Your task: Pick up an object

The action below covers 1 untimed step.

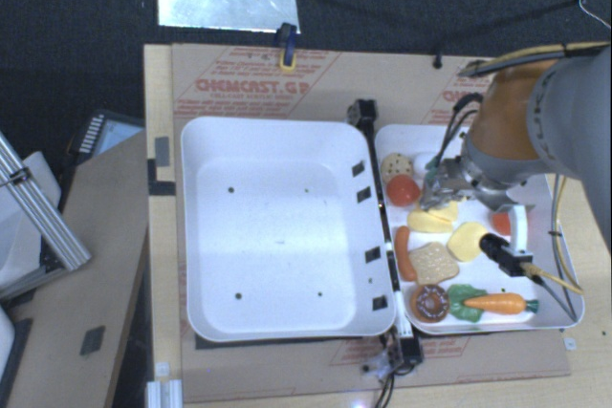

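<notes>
Grey robot arm with an orange band

The arm (pixel 572 110) is big, round and smooth grey. Just above the wrist sits a wide orange band (pixel 505 115). Thin dark cables (pixel 459 115) loop beside the band and run down to the gripper (pixel 440 191), which is small, grey and metal. Beside the gripper hang a white block (pixel 519 226) and a black piece (pixel 499 253) with a thin wire.

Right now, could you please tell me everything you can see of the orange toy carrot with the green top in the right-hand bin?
The orange toy carrot with the green top looks like smooth plastic. It lies flat along the near edge of the right white bin, its tapered orange body pointing left and short green leaves at the right end. A leafy green toy vegetable lies against its tip, beside a chocolate-iced doughnut. The gripper is farther back, apart from it.
</notes>
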Tool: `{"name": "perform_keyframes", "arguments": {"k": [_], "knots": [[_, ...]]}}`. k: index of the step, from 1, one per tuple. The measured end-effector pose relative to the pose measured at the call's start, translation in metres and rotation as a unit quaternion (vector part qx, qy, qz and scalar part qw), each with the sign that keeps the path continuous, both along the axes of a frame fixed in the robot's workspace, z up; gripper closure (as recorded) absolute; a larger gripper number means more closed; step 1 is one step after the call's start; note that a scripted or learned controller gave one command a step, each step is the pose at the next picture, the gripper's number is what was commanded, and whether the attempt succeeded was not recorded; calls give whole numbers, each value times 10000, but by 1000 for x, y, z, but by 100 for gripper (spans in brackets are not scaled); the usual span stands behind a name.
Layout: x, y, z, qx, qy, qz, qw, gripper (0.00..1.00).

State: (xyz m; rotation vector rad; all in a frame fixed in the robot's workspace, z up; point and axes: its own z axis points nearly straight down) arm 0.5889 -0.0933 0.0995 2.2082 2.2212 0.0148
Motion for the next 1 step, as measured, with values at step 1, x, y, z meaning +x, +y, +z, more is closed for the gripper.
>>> {"name": "perform_keyframes", "arguments": {"k": [1], "knots": [[22, 25, 158, -6, -33, 12, 10000, 100]]}}
